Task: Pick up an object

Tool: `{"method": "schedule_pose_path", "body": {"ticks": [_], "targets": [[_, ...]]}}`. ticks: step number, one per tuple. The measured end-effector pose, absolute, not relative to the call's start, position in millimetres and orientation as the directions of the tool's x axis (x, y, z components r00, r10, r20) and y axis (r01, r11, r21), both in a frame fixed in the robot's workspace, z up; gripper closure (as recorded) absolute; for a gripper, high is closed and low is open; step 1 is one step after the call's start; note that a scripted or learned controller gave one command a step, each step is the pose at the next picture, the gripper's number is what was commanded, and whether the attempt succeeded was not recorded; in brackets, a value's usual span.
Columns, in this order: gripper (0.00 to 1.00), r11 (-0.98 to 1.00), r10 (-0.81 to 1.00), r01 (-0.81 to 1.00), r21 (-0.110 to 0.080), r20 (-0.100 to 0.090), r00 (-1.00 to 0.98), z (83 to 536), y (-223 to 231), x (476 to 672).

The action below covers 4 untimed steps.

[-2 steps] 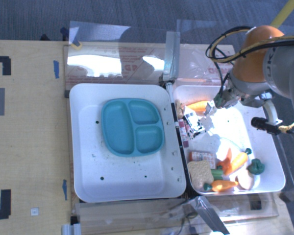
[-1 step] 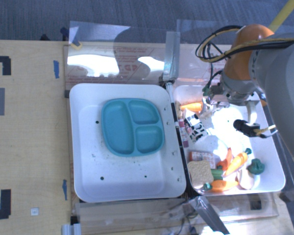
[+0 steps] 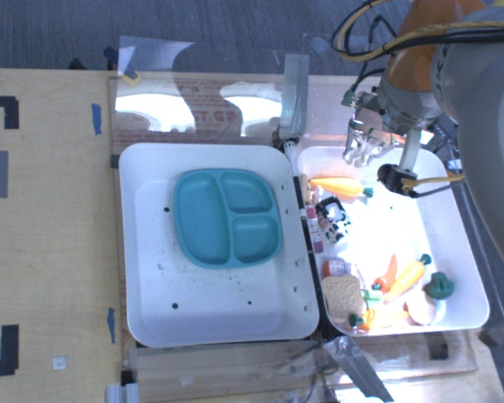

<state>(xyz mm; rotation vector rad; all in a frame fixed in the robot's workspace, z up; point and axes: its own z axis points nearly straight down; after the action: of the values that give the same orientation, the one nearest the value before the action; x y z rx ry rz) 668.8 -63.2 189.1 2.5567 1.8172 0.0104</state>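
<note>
The hand [image 3: 363, 151] hovers with fingers spread and nothing between them, just above the carrot [image 3: 337, 186] at the right bin's [image 3: 466, 250] far end. Likely light, stiff, slick plastic; grip across its thick middle.

lab | white bins [image 3: 143, 250] on bench [image 3: 42, 225], taped marks [image 3: 96, 117]

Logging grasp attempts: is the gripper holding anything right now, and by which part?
Nothing is held: the gripper hangs above the orange toy carrot, with nothing between its fingers.
</note>
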Motion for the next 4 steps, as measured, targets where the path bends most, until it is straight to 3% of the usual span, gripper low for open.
{"method": "schedule_pose_path", "body": {"ticks": [1,2,3,4], "targets": [[1.0,-0.767,0.641,0.641,-0.005,-0.003,0.767,184.2,-58.7,643.2],[1.0,-0.454,0.891,0.891,-0.003,0.0,0.454,226.4,-58.1,594.0],[0.0,-0.454,0.891,0.891,-0.004,-0.001,0.454,225.6,-58.2,593.6],[0.0,-0.243,0.97,0.97,0.005,0.001,0.243,106.5,-111.9,593.8]]}}
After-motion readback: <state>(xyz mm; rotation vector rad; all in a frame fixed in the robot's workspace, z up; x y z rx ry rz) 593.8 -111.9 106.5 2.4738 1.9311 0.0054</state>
